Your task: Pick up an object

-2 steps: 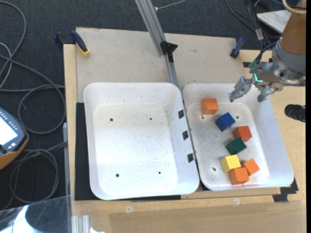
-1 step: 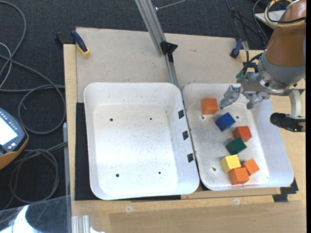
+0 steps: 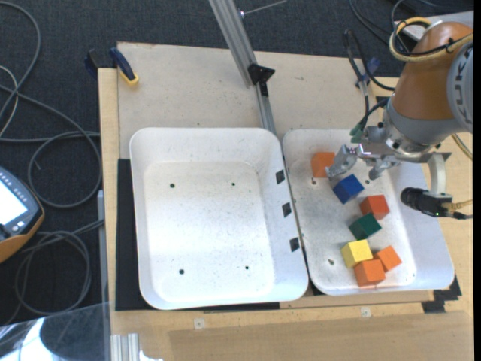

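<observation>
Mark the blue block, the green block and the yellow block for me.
blue block [image 3: 349,189]: camera view, on its top face.
green block [image 3: 365,226]: camera view, on its top face.
yellow block [image 3: 357,252]: camera view, on its top face.

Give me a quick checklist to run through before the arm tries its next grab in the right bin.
1. Gripper over the right bin: ok.
2. A target close by: ok, the blue block lies just below the gripper.
3. Fingers open enough for it: cannot tell.
4. Room around the blue block: ok, it lies apart from the orange block and the green block.
5. Anything between the fingers already: cannot tell.
</observation>
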Controlling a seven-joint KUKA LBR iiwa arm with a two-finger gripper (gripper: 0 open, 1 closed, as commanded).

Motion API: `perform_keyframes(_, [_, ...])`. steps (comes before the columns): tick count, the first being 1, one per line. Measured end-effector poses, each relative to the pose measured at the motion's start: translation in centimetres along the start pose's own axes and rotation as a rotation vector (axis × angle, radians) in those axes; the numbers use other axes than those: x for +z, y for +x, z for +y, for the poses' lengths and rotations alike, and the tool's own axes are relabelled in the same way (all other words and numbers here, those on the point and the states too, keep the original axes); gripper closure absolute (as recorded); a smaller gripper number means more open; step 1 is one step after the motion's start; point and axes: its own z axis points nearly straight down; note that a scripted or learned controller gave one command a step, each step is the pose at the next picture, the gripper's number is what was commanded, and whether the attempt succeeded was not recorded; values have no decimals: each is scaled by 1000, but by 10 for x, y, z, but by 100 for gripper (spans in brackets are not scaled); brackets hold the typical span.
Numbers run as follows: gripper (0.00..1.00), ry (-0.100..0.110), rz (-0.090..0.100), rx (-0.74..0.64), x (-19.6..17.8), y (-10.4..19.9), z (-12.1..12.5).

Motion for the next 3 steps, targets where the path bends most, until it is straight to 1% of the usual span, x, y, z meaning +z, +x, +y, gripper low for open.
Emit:
perform_keyframes(1, [0, 2, 0, 1, 60, -6, -4])
perform_keyframes(2, [100, -9, -1, 0, 45, -6, -2])
perform_keyframes(3, [100, -13, -2, -1, 0, -1, -6])
